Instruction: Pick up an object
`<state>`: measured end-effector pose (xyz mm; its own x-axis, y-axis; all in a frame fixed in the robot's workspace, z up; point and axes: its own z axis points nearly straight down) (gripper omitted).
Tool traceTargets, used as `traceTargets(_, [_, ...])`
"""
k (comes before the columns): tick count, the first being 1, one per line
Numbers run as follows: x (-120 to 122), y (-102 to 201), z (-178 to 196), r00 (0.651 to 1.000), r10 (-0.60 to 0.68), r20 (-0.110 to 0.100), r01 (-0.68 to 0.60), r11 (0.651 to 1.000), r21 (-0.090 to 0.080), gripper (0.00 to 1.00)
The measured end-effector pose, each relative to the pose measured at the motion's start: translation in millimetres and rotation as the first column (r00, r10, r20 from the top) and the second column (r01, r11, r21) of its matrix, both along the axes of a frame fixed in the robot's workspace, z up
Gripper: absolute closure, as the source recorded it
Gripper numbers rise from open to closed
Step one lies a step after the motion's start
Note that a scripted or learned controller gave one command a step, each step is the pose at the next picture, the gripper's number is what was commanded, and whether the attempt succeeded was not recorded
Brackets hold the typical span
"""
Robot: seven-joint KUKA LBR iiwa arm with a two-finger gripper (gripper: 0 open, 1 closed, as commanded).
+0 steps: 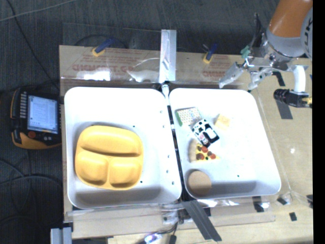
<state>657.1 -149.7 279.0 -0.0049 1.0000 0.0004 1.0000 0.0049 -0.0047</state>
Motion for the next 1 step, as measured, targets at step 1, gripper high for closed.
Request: traceTargets(1, [-58.8, 41.8, -83.1, 0.997, 0.075, -0.002, -0.075, 0.997, 0.001, 0.0])
